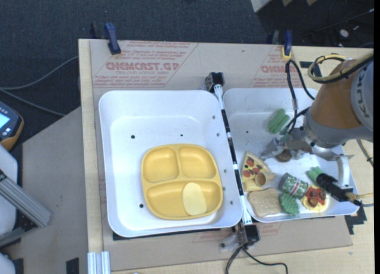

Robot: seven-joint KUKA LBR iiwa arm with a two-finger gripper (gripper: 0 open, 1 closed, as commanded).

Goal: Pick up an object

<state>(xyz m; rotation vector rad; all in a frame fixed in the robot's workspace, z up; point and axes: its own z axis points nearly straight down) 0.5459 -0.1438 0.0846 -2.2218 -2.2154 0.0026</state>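
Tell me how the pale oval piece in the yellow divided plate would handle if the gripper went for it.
The pale oval piece lies flat and thin in the yellow divided plate, so fingers probably struggle to get under it. Its smooth look suggests it may slide. It seems light.

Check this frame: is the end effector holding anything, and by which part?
Cannot be told. The end effector is down in the right bin beside a green toy, but its tips are too small and blurred to show any hold.

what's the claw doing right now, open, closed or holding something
Claw: low in the right bin beside the green piece and above the pizza slice; open or closed cannot be told, and nothing is seen in its grip.
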